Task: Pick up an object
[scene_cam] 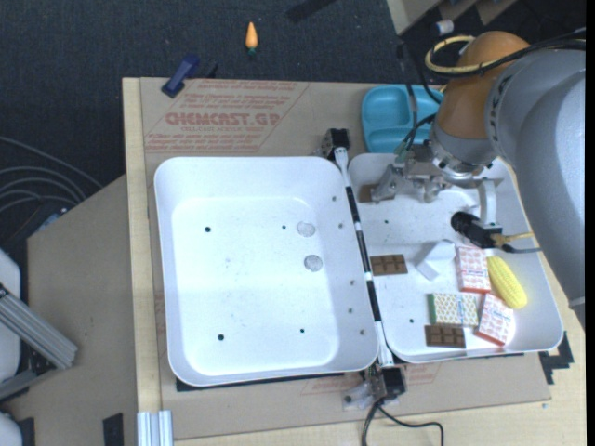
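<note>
At the far left corner of the desk (232, 110) we see a small blue thing (179, 77), and beyond it, on the dark floor, a little orange thing (251, 35). The left bin (251, 277) sits on the desk, touching the right bin (404, 226) along their shared rim. Just past the right bin's far edge stands a teal dish (390, 119).

The gripper (409, 182) hangs over the far end of the right bin, with a small brown piece (367, 193) just to its left. We cannot tell whether the jaws are apart or together, and we see nothing between them.

The things to pick lie in the near half of the right bin. A brown bar (389, 266) lies by the left wall, with a white scrap (429, 266) beside it. Nearer to us are a second brown bar (444, 335) and a green-patterned packet (454, 308). To the right lie a red-and-white packet (471, 269), a second red-and-white packet (495, 321) and a yellow corn cob (507, 282).
</note>
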`<move>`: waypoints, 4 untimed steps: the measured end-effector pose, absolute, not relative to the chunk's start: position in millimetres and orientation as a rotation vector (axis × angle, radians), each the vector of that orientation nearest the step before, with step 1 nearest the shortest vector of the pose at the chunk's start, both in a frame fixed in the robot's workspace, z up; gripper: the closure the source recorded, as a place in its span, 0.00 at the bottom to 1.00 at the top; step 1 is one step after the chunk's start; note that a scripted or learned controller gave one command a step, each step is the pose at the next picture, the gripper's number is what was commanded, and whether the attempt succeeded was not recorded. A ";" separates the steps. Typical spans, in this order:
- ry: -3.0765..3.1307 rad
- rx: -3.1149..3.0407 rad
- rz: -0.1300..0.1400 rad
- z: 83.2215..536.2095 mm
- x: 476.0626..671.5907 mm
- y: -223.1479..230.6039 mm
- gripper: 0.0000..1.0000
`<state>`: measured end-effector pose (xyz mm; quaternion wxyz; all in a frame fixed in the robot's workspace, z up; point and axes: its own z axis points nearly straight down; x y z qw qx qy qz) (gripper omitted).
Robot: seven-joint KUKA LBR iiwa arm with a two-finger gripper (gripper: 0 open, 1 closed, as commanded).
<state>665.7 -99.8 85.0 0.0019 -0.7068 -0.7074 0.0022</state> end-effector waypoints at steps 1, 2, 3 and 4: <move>-2.221 -2.219 0.000 185.1 588.9 -54.1 0.00; -2.229 -2.229 -0.008 108.4 567.9 -113.1 0.00; -2.238 -2.245 -0.013 94.8 564.2 -99.4 0.00; -2.223 -2.221 -0.001 85.0 646.8 -91.6 0.00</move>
